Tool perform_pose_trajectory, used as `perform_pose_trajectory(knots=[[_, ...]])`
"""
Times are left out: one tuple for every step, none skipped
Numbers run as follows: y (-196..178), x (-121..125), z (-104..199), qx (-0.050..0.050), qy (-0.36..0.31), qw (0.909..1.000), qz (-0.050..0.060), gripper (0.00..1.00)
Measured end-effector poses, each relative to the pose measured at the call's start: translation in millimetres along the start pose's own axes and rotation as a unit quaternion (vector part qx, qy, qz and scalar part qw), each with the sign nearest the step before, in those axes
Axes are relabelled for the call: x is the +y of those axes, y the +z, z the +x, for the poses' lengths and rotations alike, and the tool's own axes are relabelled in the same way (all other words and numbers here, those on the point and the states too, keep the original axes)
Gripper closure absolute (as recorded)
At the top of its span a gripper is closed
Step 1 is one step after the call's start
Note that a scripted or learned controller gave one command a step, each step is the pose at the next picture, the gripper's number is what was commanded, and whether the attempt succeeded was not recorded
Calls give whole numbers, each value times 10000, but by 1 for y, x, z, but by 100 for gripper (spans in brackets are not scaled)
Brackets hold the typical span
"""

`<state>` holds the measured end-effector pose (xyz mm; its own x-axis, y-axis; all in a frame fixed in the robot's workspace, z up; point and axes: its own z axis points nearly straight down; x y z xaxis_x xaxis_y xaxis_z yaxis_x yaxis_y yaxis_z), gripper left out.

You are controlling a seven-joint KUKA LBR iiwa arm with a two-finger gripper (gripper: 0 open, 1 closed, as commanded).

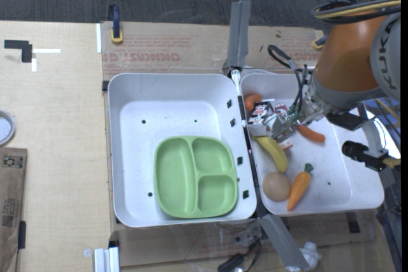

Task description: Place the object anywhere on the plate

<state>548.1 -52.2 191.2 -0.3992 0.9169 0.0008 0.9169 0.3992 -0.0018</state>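
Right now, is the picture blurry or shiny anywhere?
In the camera view, the green plate and carrot look sharp under even light; the right bin's rim glares white; the hand sits in a cluttered, fuzzy patch.

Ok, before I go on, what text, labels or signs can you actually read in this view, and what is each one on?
"KUKA", running vertically and only partly visible, on the grey arm.
Red mirrored lettering on the cardboard sheet: too blurred to read.
A recycling symbol on the brown paper bag; the print beside it is too small to read.
The red, white and black packet has print: too small to read.
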Motion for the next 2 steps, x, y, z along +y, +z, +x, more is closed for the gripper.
perform_pose_trajectory(knots=[[0,26,51,-6,-532,9986,-5,100],[0,27,124,-1,-2032,9791,4,100]])
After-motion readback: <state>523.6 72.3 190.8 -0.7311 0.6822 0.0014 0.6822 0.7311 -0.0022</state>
